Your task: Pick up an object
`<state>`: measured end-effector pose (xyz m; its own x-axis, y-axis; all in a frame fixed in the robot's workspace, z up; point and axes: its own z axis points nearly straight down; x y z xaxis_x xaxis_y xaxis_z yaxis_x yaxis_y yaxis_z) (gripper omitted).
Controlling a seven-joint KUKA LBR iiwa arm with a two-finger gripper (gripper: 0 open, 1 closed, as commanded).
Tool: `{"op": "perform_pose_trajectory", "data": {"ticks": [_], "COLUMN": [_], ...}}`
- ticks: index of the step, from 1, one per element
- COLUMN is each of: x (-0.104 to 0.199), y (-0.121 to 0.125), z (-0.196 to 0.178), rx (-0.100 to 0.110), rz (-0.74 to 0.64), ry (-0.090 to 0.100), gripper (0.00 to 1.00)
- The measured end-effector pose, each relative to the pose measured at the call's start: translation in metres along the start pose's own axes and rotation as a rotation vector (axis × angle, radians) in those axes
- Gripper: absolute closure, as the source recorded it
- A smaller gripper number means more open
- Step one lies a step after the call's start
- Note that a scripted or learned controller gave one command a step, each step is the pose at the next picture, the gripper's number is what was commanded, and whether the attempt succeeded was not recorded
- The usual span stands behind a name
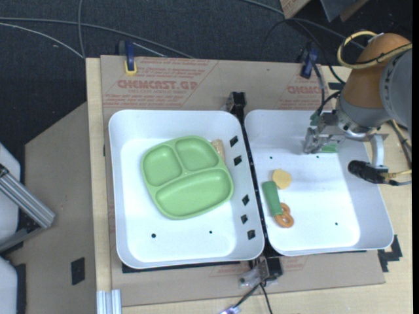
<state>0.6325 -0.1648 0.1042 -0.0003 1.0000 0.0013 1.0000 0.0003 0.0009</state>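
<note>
red "CHEMCAST GP" print on the bench's brown sheet (157,84)

A flat brown cardboard-covered tabletop (163,80), printed with red lettering, carries two shallow white plastic bins side by side; the left bin (127,175) and the right bin (353,221) touch along a black hinged seam at the middle. Two blue clamps (129,56) grip the tabletop's far edge; the second (308,63) sits above the right bin.

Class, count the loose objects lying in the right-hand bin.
3, all near the bin's left side: a green stick, a yellow piece above it, an orange ring below. The gripper may hide others.
</note>
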Motion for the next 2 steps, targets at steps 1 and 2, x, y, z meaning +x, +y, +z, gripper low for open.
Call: {"op": "perform_pose_trajectory", "data": {"ticks": [1, 2], "x": [0.006, 0.014], "y": [-0.007, -0.001], "z": [-0.05, -0.109], "rx": [-0.003, -0.005], "rz": [0.0, -0.002], "ry": [-0.002, -0.002], "gripper": [1.0, 1.0]}}
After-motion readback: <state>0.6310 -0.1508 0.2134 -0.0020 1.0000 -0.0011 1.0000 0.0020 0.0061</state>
